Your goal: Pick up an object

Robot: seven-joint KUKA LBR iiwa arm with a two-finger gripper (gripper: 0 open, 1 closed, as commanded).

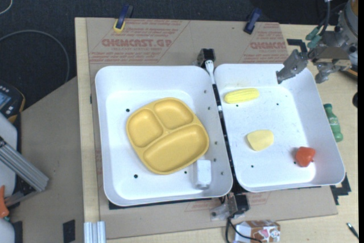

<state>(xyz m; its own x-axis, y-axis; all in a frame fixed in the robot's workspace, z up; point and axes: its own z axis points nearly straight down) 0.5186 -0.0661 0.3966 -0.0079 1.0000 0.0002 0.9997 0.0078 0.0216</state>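
Observation:
In the right bin (318,176) lie a yellow corn cob (241,95) near the back left, a pale yellow wedge (260,140) in the middle and a small red piece (305,156) at the front right. My gripper (307,71) hangs over the bin's back right corner, above and to the right of the corn cob. It is open, with one grey finger (290,68) pointing down-left and nothing between the fingers. It touches none of the objects.
The left bin (114,88) holds a yellow divided plate (166,135) and a small clear cup (203,173) at its front right. A green object (333,121) lies just outside the right bin's right wall. Clamps (121,19) sit at the board's back edge.

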